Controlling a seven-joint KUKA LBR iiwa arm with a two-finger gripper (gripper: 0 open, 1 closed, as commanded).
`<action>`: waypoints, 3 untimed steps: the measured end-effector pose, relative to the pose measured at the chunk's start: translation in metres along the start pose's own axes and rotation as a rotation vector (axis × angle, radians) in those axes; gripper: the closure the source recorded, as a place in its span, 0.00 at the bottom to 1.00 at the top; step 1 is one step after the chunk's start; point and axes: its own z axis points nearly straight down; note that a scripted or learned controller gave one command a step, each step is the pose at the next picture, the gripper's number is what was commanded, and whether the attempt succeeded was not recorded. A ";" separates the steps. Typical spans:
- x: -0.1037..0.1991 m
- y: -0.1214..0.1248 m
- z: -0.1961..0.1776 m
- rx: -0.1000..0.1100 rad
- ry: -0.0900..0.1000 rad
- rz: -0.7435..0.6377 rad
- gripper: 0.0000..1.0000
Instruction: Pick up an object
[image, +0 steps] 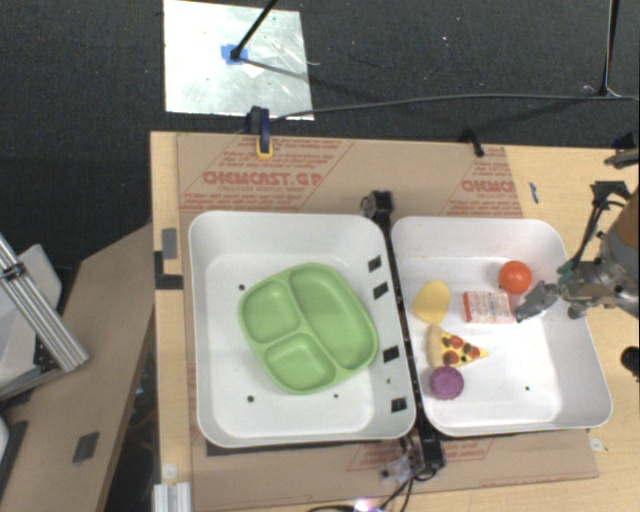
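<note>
The right bin (560, 400) holds an orange ball (515, 276), a small red-and-white packet (488, 307), a yellow rounded piece (433, 300), a toy pizza slice (455, 349) and a purple ball (446, 382). My gripper (535, 302) comes in from the right edge and hovers over the bin's right side, just right of the packet and below the orange ball. I see nothing between its fingers.
The left bin (215, 400) carries a green divided plate (307, 326). A black divider with clips (392, 320) runs between the bins. Cardboard lies under both bins, and a foil sheet (235, 58) lies at the back.
</note>
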 end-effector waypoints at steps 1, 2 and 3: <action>0.000 0.003 -0.005 -0.010 -0.003 -0.003 0.00; 0.007 -0.005 0.050 -0.006 -0.001 -0.001 0.00; 0.008 -0.005 0.111 -0.014 -0.003 0.001 0.00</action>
